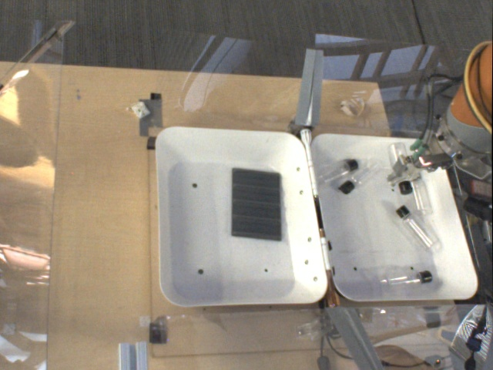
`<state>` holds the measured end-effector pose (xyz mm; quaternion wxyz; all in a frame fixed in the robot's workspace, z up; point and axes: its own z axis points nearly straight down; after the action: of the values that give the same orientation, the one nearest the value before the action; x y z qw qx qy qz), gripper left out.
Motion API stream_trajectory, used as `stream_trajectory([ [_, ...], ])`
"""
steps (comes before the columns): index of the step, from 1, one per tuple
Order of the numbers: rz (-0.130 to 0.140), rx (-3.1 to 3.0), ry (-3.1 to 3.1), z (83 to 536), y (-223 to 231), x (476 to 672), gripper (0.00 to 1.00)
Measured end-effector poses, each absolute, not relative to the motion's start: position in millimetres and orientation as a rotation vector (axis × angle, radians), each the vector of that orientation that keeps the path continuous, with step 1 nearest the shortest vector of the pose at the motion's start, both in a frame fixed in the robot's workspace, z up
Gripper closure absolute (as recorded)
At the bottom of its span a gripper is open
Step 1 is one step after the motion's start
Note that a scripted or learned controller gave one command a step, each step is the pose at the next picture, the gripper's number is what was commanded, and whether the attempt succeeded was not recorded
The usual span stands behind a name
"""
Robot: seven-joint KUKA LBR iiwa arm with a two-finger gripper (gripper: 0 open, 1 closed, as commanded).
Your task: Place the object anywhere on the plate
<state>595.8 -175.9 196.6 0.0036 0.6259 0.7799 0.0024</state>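
Camera view looks down at a slant on two shallow white bins set edge to edge on a wooden bench. The left bin bears a dark ribbed rectangular plate lying flat near its middle, well apart from every wall; that spot probably gives the arm plenty of margin for a drop anywhere on it. The right bin holds the loose stock: several clear tubes with black caps, scattered so that most lie apart from one another. Two capped tubes sit near the bin's upper left, a longer tube lies slanted at mid right, and another tube rests along the bottom wall.

The arm reaches in from the right, its orange band cut off by the frame. The gripper hangs over the upper right part of the right bin, seemingly low among the tubes there, so the step in hand looks like picking. Its state cannot be told: glare and clear plastic blur that area. Which tube is the task's object is unclear, though it is likely the one just beside the gripper. Nothing rests on the plate yet
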Motion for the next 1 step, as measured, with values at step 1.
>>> stream_trajectory([
  [1,0.005,2.395,2.027,96.9,-145.0,617.5,1.0],
])
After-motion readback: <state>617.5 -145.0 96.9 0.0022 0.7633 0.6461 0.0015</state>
